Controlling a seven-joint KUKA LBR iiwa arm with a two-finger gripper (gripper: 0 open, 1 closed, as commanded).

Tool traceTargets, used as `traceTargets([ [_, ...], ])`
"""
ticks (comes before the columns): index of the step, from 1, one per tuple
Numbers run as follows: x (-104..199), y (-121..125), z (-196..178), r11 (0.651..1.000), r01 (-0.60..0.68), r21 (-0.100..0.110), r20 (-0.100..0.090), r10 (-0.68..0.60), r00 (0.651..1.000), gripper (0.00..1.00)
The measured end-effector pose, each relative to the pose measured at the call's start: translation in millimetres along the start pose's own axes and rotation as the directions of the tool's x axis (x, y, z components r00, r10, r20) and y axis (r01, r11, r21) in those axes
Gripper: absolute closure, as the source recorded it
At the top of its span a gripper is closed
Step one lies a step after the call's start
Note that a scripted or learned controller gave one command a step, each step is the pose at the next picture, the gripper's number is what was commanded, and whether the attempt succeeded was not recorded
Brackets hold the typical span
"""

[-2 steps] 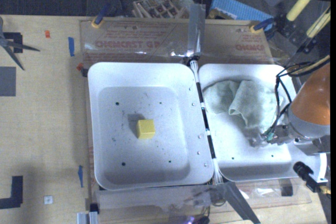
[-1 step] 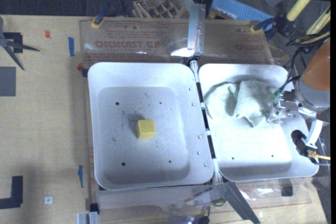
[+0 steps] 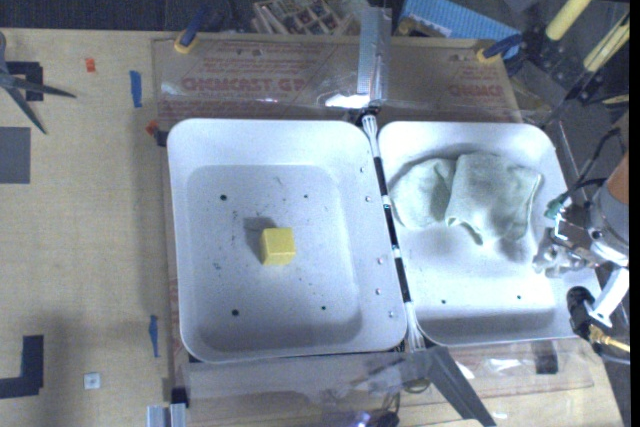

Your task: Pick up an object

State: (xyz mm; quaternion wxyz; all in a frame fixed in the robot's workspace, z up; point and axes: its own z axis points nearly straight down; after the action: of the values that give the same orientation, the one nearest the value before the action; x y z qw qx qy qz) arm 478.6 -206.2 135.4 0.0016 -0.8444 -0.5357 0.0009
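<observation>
A small yellow block [image 3: 278,246] lies near the middle of the left bin [image 3: 200,165]. A crumpled pale green cloth [image 3: 470,193] is spread across the upper part of the right bin [image 3: 480,300]. My gripper [image 3: 556,250] comes in low at the right bin's right rim, just right of the cloth's lower edge and far from the yellow block. Nothing is visibly held in it.
A metal divider [image 3: 385,215] runs between the two bins. Clear plastic sheeting [image 3: 270,80] and cluttered boxes lie behind them. Cables and the arm's body [image 3: 610,245] crowd the right edge. Blue tape marks [image 3: 135,87] dot the wooden bench on the left.
</observation>
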Motion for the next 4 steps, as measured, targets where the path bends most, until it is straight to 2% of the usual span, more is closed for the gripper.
traceTargets([
  [3, -1.2, 1.0, -29.1, 1.000, 0.001, -0.001, 0.004, -0.001, 1.000, 1.00],
  [4, 63.5, 29.1, 2.8, 0.942, -0.335, -0.002, 0.000, 0.335, 0.942, 1.00],
])
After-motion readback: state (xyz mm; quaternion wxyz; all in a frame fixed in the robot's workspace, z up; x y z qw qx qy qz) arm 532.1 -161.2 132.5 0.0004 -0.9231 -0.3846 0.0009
